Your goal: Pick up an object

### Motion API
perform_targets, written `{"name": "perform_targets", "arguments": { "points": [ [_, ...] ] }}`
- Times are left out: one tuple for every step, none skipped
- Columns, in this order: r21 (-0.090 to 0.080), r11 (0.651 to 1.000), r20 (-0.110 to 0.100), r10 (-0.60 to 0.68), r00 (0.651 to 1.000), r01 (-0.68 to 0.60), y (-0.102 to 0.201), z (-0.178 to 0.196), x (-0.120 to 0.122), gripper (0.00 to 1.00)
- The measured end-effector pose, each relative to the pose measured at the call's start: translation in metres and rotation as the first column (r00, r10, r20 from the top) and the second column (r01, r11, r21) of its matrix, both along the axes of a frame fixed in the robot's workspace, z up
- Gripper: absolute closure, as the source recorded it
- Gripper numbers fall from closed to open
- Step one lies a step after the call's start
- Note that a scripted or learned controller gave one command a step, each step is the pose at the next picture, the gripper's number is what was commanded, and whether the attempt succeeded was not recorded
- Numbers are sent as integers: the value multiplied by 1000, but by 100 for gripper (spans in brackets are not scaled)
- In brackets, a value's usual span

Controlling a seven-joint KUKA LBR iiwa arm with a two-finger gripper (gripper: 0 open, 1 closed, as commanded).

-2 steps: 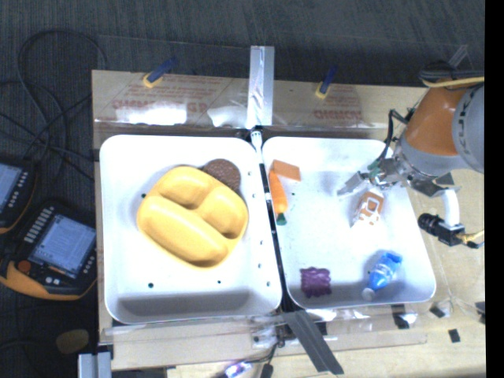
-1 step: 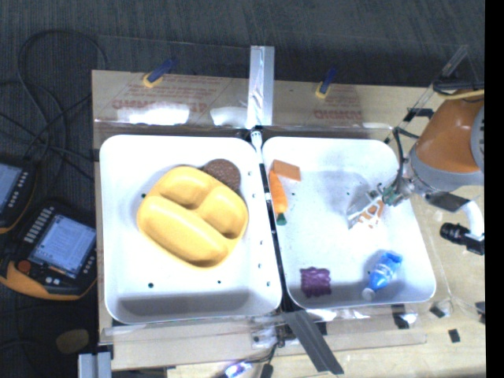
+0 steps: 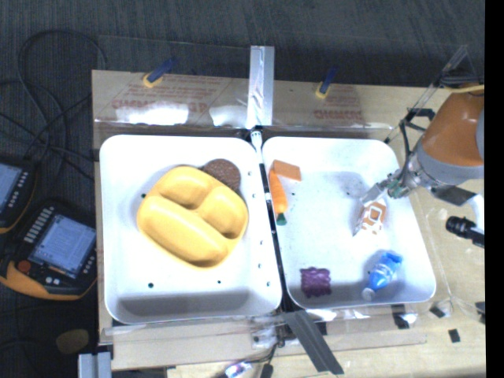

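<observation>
1. Jaws: I cannot tell their state; the gripper (image 3: 391,186) sits at the right bin's (image 3: 346,294) upper right.
2. I see a small white-and-orange packet (image 3: 371,217) just below it, seemingly touching.
3. A blue plastic bottle (image 3: 382,273) lies lower right.

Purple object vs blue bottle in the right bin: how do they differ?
Colour: the purple object is dark purple all over; the blue bottle is bright blue with a pale lower end.
Shape: the purple object is squat and lumpy; the blue bottle is elongated.
Pose: the blue bottle lies tilted, upper end toward the right wall; the purple object shows no clear axis.
Shared: both sit near the front edge of the right bin, apart from each other.
</observation>
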State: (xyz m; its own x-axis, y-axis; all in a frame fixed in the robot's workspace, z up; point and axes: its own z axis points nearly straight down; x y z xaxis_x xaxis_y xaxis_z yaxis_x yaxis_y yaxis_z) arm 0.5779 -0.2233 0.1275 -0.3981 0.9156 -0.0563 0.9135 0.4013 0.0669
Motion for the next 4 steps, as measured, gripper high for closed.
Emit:
{"name": "perform_targets", "arguments": {
  "points": [
    [50, 760, -51, -646, 762, 648, 6, -9, -46, 100],
    [23, 862, -85, -504, 860, 507, 27, 113, -85, 100],
    [22, 715, -88, -695, 714, 699, 76, 45, -64, 100],
    [22, 715, -88, -695, 714, 699, 76, 45, -64, 0]
  ]
}}
